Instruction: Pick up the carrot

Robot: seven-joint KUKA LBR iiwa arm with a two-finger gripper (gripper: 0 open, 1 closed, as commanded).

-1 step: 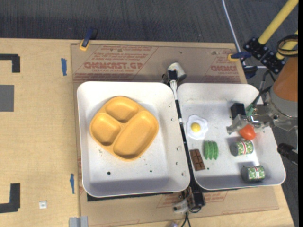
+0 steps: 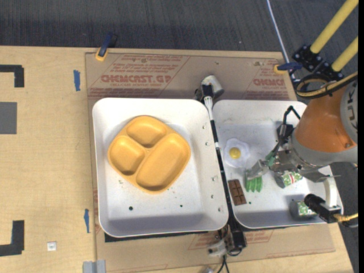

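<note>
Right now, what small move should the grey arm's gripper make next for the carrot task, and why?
Probably lift and draw back a little. The gripper sits low in the right white bin, beside a green bean-like bundle and a small green-and-white can, neither a carrot. The orange-banded arm hides part of that bin, so the carrot may lie beneath.

Arm (image 2: 330, 127) cut by right edge; pincer hidden.

yellow tray (image 2: 149, 152), white bins (image 2: 108, 169)
</note>
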